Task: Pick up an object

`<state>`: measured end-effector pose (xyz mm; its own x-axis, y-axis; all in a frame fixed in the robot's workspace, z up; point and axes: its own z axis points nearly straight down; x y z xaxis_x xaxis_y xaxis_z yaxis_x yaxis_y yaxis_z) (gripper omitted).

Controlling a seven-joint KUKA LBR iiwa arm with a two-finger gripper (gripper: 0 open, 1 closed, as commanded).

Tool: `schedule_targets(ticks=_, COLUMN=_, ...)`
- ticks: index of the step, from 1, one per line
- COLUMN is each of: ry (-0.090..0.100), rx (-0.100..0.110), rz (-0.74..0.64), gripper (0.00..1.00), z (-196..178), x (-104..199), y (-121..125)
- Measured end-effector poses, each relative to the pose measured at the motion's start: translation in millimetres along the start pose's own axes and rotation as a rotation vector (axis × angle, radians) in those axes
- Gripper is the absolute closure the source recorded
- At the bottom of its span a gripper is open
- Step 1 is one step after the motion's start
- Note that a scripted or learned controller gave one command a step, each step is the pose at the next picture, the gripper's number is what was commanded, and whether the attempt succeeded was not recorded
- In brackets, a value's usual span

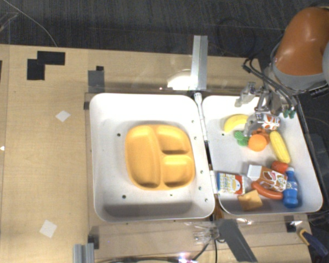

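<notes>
While the gripper (256, 119) hangs over the right white bin (312, 171), beside the small orange ball (257, 142), its state cannot be told.

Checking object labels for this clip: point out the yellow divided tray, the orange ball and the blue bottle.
yellow divided tray (158, 156), camera view, centre ridge.
orange ball (257, 142), camera view, top surface.
blue bottle (290, 193), camera view, body.

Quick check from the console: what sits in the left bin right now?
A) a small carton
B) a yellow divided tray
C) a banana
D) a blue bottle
B: the yellow divided tray lies in the middle of the left bin, while the banana, small carton and blue bottle are all in the right bin.
</notes>
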<state>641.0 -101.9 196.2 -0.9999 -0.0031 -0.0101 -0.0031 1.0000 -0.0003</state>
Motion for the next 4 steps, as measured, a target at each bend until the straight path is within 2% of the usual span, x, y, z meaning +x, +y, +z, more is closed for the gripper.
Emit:
schedule_targets(ticks=1, ry=0.005, rx=0.000, rz=0.318, gripper=0.00, z=99.1, x=-3.6, y=7.6)
schedule_targets(ticks=2, ry=-0.007, rx=0.000, rz=0.100, gripper=0.00, z=5.5, x=-7.3, y=27.4)
schedule_targets(ticks=3, ry=-0.010, rx=0.000, rz=-0.046, gripper=0.00, z=-104.1, x=-13.9, y=47.2)
schedule_targets(ticks=4, ry=0.009, rx=-0.001, rz=0.084, gripper=0.00, z=7.9, x=-1.0, y=16.1)
